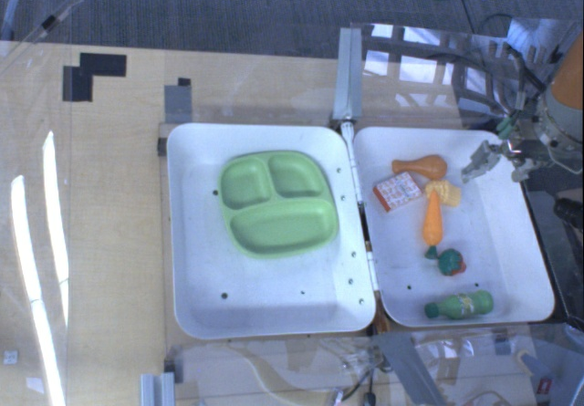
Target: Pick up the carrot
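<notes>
The carrot (432,223) is orange and lies lengthwise in the middle of the right bin (497,240). Its top end touches a yellow toy (445,193). My gripper (498,166) hangs over the bin's upper right corner, to the right of and above the carrot and well apart from it. Its two grey fingers (475,161) are spread open, with nothing between them.
Around the carrot in the right bin lie an orange drumstick (420,165), a red-and-white box (399,191), a green-and-red toy (448,261) and a green bottle (459,306). The left bin (196,286) holds a green divided plate (276,203).
</notes>
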`<state>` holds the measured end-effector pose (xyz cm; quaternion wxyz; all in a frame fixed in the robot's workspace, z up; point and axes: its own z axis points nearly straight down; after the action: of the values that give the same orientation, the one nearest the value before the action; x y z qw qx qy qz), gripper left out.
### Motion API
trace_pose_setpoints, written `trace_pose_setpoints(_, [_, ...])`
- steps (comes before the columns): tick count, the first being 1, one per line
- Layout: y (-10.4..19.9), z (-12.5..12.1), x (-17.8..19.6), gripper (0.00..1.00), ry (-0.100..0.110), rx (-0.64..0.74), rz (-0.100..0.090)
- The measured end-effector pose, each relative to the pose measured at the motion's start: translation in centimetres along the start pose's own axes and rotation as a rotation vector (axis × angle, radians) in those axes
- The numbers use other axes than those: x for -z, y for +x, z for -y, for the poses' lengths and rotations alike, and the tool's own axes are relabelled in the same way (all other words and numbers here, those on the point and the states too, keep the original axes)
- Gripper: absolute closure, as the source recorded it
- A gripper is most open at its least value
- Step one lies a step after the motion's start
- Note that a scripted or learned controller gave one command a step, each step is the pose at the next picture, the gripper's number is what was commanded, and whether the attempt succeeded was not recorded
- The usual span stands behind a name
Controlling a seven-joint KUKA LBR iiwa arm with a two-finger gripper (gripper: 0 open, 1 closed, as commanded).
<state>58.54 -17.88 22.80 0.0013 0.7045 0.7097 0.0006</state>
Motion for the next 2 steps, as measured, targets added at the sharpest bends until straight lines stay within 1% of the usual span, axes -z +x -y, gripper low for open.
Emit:
trace_pose_setpoints(1, [4.6, -2.0, -10.8, 0.00, 0.001, -0.233, -0.001])
trace_pose_setpoints(2, [3.6, 1.0, -13.9, 0.00, -0.010, -0.094, 0.000])
